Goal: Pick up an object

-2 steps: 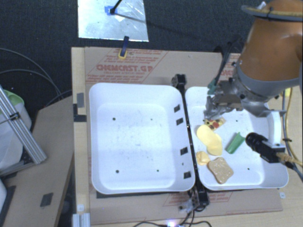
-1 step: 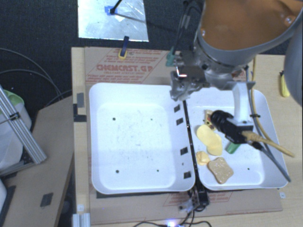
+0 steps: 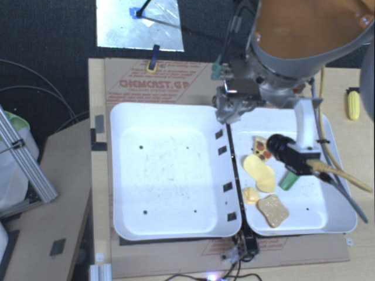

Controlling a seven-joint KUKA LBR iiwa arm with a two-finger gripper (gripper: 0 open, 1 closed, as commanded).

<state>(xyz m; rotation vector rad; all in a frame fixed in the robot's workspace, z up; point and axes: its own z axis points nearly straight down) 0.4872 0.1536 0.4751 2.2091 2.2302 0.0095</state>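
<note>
Brown cardboard lies flat on the bench under both bins, and red printed letters on it seem to read "CHEMCAST", followed by characters too blurred to read. Behind it, on the dark floor, there is a shiny silver sheet with a small blue piece on it. A small yellow and dark clip rests on the upper edge of the cardboard.

Both bins are smooth white plastic with rounded corners. On the floor of the left bin I see a few small dark dots. In the right bin the objects lie in a group near the middle: a pale yellow, smooth, oval piece; a smaller yellow lump just below it; a tan, speckled piece shaped like a slice of bread; a small item with red and yellow marks; a green piece, partly hidden under a black cylindrical part.

A grey arm with a broad orange band comes in from the right. Its gripper hangs over the upper end of the rim where the two bins meet. Whether it is open or closed, I cannot tell. A yellow corn-like object lies on the bench at the far right.
</note>
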